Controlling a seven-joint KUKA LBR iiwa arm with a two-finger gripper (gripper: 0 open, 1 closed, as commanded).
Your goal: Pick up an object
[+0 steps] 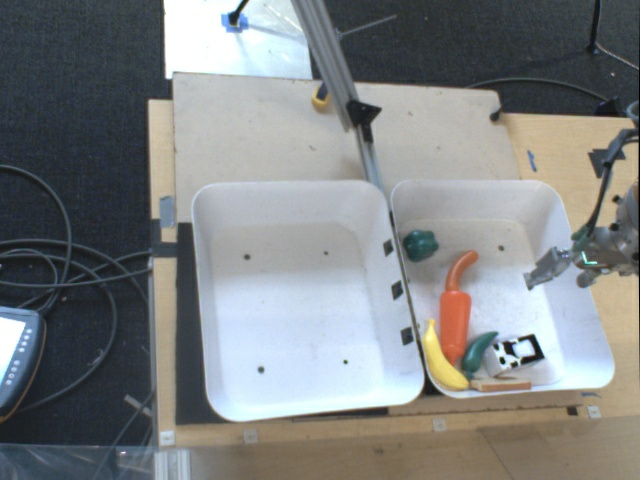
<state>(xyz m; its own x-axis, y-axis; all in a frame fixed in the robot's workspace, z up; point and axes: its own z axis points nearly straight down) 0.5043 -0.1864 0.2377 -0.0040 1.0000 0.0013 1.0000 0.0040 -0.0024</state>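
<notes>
- Right bin [548, 204] holds all the candidates; left bin [290, 208] has none.
- Gripper [548, 268] sits over the right bin's right wall, nothing between its tips; can't tell its opening.
- Best target, I'd say: carrot [455, 313], biggest, mid-bin. Come down across its width.
- Banana [440, 356] touches the carrot's base; risk of a double grab.
- Green piece [420, 244] lies apart, near the divider.
- Black-and-white item [517, 352]: can't identify it.

Wooden bench [440, 128] on dark carpet [80, 88] — grey metal pole [325, 43] slants across its top edge. Black cables [60, 258] loop on the floor at left, beside a tablet-like device [15, 353] with a lit screen. Pale floor sheet [220, 18] with blue tape [235, 21] behind the bench.
</notes>
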